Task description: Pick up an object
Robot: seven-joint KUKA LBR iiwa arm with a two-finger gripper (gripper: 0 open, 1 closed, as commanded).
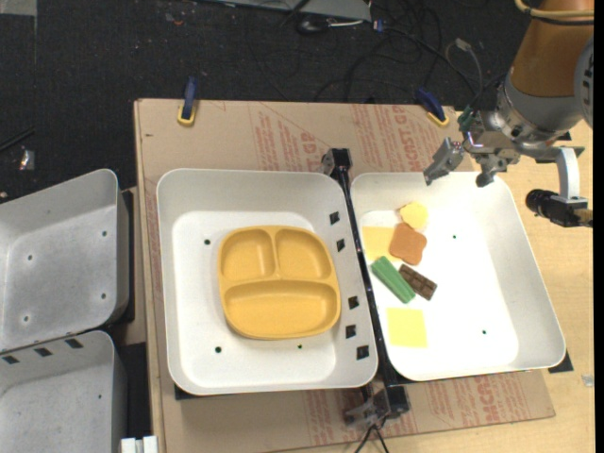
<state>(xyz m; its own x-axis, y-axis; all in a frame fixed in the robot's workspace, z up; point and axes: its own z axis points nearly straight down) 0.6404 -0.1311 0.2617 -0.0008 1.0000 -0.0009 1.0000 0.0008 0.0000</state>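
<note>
- Above the right bin's far edge hangs the tool (464,163) — its two fingers spread apart, nothing between them.
- Upper arm cut off by the frame's top right corner.
- Inside the right bin (491,272), near its left wall, a cluster: yellow piece (413,216), orange piece (408,244), green block (392,279), brown bar (417,281) — shapes hard to name — and a yellow square (407,327).
- Left bin (189,253) holds a yellow divided tray (279,282).
</note>
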